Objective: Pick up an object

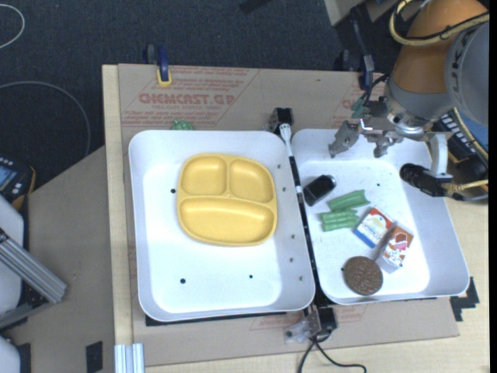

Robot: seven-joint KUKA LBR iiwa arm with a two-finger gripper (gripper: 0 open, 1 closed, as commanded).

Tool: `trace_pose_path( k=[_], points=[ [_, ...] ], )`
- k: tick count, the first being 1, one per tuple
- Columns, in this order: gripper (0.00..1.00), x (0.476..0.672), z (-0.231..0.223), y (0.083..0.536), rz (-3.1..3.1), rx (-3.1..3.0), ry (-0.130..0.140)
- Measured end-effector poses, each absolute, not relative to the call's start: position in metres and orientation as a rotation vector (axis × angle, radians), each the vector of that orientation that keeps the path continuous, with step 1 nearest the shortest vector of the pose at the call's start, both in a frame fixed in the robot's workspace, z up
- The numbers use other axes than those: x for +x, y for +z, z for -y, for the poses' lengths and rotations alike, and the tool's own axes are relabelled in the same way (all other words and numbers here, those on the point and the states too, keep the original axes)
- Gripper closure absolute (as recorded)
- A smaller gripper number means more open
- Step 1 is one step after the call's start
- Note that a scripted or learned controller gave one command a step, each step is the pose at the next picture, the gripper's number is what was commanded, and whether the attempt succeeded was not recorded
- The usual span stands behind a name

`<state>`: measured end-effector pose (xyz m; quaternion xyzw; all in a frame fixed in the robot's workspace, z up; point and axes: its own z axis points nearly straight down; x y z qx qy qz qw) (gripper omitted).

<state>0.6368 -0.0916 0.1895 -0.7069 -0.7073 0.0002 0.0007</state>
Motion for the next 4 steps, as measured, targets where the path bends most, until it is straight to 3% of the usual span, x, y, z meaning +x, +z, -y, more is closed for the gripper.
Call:
trace_pose_path(
  k=[1, 2, 3, 4],
  points=[
    [1.00, 0.638, 0.091, 0.201, 2.224, -2.221, -0.003],
    [1.00, 0.594, 0.007, 0.184, 2.225, -2.207, 0.001],
    [1.00, 0.545, -0.065, 0.277, 2.234, -2.212, -0.014],
    [0.00, 0.546, -0.059, 0.271, 2.221, -2.221, 0.000]
  ],
)
